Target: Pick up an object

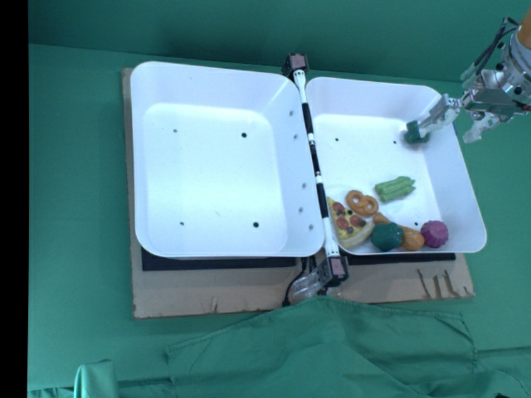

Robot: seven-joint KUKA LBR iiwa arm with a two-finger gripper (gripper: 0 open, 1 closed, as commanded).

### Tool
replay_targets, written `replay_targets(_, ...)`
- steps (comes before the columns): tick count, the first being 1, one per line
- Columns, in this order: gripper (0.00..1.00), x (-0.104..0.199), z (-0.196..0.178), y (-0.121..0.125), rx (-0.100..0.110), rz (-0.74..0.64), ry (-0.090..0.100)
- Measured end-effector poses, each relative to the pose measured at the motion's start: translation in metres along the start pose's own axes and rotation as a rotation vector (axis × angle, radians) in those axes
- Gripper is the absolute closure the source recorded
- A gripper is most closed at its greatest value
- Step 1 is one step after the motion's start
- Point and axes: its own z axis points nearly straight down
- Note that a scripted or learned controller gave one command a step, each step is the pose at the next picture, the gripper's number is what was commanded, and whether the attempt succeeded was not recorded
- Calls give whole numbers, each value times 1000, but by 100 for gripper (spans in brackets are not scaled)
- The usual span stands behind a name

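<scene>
Nearest the camera, a rumpled green cloth (332, 351) lies over the front of the tabletop (75, 181), overlapping the edge of the brown cardboard sheet (216, 293) beneath the two white bins. The left bin (149, 81) and the right bin (469, 214) sit side by side, parted by a black-and-white striped rod (309, 135) along their shared rim. Along the right bin's near wall lie six toy foods, packed close: one pizza slice (348, 225), one pretzel (362, 201), one dark green vegetable (387, 237), one orange piece (411, 239), one purple-red fruit (434, 234), and one bundle of green beans (394, 188) slightly farther in. Farther back, at the right bin's far right wall, the gripper (417, 133) reaches in from the right, and its jaws are closed narrowly around one small dark green object (413, 136), which hangs just over the bin's rim, well apart from the other foods.
</scene>
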Motion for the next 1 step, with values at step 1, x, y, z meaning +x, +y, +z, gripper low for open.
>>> replay_targets(1,0,27,99,11,8,-3,2)
